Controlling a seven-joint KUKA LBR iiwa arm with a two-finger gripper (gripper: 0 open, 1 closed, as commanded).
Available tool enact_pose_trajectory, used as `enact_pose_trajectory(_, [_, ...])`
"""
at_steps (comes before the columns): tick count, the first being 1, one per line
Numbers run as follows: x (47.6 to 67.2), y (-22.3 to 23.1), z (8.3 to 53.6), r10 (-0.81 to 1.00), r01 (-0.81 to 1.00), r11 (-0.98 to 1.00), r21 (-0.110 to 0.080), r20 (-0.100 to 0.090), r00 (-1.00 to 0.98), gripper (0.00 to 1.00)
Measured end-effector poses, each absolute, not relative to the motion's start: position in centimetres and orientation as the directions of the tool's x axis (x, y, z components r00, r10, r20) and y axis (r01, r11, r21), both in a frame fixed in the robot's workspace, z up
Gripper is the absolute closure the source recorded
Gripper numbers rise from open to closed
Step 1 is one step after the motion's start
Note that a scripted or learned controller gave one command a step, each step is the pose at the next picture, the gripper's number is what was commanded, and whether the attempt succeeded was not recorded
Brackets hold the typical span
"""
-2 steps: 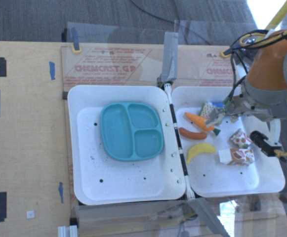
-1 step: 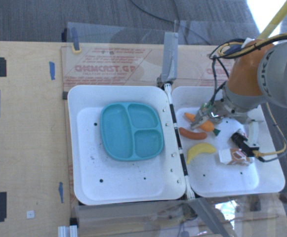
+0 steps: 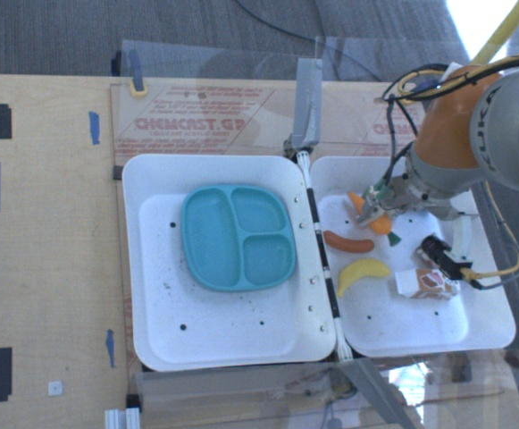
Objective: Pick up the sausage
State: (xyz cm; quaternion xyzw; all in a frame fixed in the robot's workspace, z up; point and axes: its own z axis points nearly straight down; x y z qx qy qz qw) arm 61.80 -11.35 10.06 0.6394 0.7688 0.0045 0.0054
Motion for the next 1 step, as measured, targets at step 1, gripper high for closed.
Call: enact_pose_trajectory(1, [63.43,-8.95,18.60,0.990,0.990,0.141,0.003,-0.001,-0.141,1.00])
